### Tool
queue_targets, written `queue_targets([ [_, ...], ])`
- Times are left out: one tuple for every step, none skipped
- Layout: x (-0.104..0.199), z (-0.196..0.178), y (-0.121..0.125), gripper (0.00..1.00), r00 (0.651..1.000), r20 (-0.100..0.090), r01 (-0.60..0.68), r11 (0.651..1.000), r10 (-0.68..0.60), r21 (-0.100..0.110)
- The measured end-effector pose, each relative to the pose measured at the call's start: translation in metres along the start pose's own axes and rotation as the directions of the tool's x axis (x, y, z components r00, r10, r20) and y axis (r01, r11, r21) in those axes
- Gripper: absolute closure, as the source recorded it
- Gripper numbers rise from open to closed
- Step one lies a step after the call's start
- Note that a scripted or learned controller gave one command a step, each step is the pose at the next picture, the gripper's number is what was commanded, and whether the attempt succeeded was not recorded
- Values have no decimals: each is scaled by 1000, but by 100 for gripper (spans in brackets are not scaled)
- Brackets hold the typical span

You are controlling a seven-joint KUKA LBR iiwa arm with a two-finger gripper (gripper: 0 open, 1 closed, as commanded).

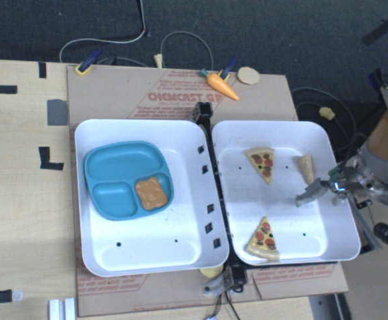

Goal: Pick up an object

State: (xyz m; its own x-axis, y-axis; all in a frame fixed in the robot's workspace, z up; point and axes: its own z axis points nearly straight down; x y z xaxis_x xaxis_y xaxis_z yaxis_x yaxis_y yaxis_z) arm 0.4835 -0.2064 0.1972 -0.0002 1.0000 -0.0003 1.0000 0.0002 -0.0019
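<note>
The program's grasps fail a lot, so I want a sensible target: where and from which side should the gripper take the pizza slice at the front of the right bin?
Probably across the narrow half near the tip of the front pizza slice, coming straight down. It lies flat with its tip pointing away from the front wall of the right bin, and its wide crust end sits close to that wall. The gripper is beside the bin's right side.
</note>
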Motion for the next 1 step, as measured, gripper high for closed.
queue_targets([
  [20, 71, 60, 0, 1000, -1, 4, 1000, -4, 1],
])
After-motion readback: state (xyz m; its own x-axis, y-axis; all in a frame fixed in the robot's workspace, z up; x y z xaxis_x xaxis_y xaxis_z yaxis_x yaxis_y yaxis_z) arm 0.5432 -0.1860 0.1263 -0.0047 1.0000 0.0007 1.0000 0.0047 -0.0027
